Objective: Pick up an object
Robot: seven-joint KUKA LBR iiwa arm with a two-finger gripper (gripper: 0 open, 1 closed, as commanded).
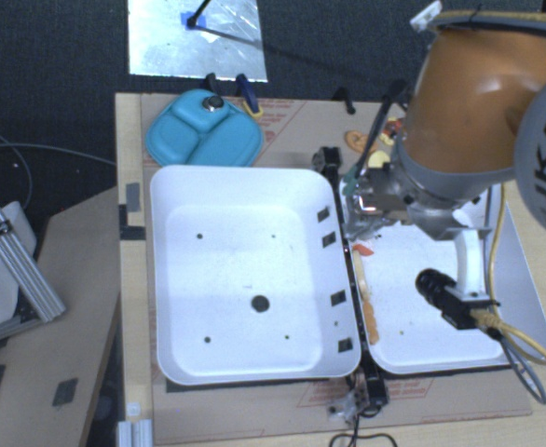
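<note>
At frame right the hand (364,203), its state impossible to tell, hangs over the right bin (422,343) by the divider, risking a clipped rim.

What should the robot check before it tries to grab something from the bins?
1. Arm is over a bin: ok. The arm hangs over the right bin.
2. Something to grab is in sight: ok. A small red object and a thin orange object lie along the right bin's left edge.
3. End effector is lined up with an object: cannot tell, the arm's body covers it.
4. Objects have room around them: not ok, both lie close against the bin's wall.
5. Left bin has things to pick: cannot tell. I see small dark spots and one larger dark dot on its floor.
</note>
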